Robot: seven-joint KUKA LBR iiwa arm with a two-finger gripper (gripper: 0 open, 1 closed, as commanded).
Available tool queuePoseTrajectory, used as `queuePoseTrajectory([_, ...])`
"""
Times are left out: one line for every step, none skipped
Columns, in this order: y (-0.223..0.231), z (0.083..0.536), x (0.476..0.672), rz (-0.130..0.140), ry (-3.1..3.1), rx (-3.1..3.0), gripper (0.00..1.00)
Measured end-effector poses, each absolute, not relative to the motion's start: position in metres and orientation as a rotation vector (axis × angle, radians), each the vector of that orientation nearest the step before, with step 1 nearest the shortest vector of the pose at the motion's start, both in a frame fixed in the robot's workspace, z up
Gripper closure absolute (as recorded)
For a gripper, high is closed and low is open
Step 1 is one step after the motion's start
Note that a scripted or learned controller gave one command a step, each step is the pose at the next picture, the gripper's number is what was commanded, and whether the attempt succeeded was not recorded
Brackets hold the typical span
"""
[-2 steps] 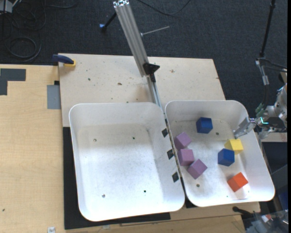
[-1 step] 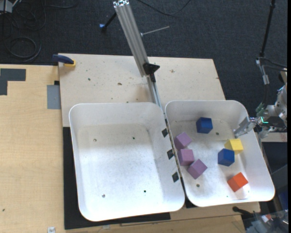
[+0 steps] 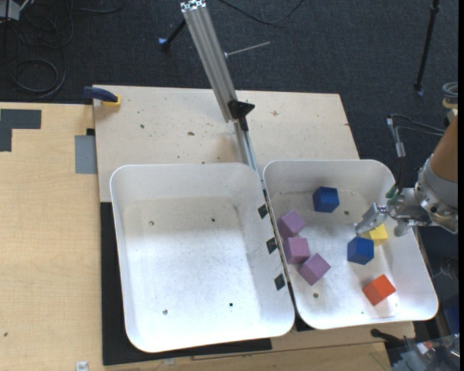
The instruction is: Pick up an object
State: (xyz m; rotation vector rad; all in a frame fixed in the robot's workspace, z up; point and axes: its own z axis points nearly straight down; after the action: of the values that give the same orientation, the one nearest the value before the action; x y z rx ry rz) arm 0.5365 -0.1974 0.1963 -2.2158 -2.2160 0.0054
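Right now the yellow block (image 3: pixel 379 234) sits in the right bin (image 3: pixel 348 323), touching the upper right corner of the blue cube (image 3: pixel 360 250). The claw (image 3: pixel 373 221) hangs just above the yellow block, at its upper left; whether it is released or clenched I cannot tell. An orange cube (image 3: pixel 380 290) lies below the blue cube, purple cubes (image 3: pixel 300 247) to its left.

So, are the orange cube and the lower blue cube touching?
Apart. The camera view shows bare white bin floor between the orange cube and the lower blue cube, which sits nearer the yellow block.
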Motion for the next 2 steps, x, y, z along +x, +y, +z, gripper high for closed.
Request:
queuePoseTrajectory([-0.196,0.153,0.534,0.006,-2.214,-2.218,0.0])
queuePoseTrajectory([-0.189,0.103,0.526,0.006,-2.212,-2.218,0.0])
